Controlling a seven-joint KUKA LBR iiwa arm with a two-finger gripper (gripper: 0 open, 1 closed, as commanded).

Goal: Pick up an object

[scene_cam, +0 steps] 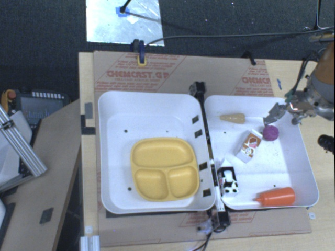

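While the gripper (273, 116) hangs over the right bin (306, 163) with nothing between its fingers, the pick looks barely begun; whether the jaws are apart or together I cannot tell. Just below the jaws lies a purple ball (270, 133), roundish, with no clear long axis. Left of it lies a carton (248, 146), tilted, its long axis running diagonally up toward the jaws.

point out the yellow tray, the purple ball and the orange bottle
yellow tray (164, 151): camera view, on the ridge between its compartments
purple ball (270, 133): camera view, on its middle
orange bottle (276, 196): camera view, on its body
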